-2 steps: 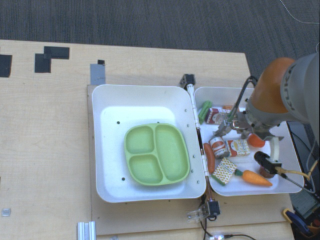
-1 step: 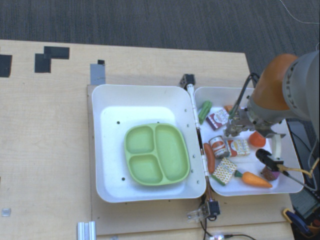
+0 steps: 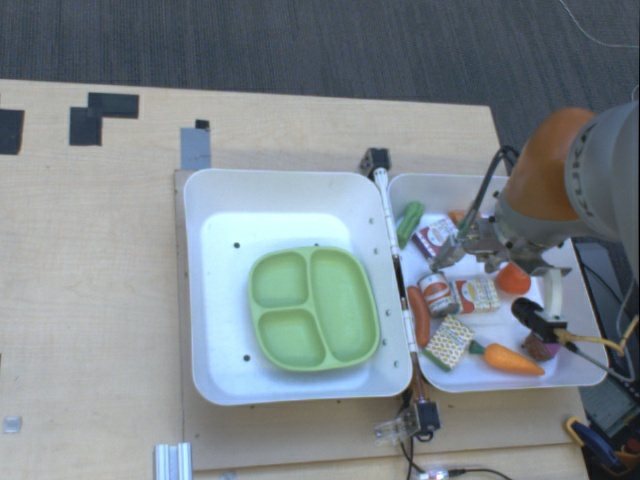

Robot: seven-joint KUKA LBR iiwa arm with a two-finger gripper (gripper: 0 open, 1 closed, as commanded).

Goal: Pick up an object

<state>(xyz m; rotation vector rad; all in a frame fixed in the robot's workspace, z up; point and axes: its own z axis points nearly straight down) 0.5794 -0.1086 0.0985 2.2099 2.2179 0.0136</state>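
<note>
The right bin [image 3: 572, 376] holds several toy foods. A green pepper [image 3: 408, 223] and a purple packet [image 3: 436, 235] lie at its far left. Nearer are a small can [image 3: 434, 294], a red sausage [image 3: 418, 314], a checkered cracker [image 3: 449, 343], a white-and-red packet [image 3: 479, 294], a red tomato [image 3: 514, 280] and an orange carrot [image 3: 512, 359]. My gripper [image 3: 464, 249] hangs low over the middle of this bin, just right of the purple packet and above the can. The wrist hides what lies under it.
The left bin [image 3: 215, 298] holds a green divided plate [image 3: 314, 308]. A metal divider [image 3: 393, 258] separates the two bins. A white piece [image 3: 553, 290] and a dark item [image 3: 541, 348] lie at the right bin's right side.
</note>
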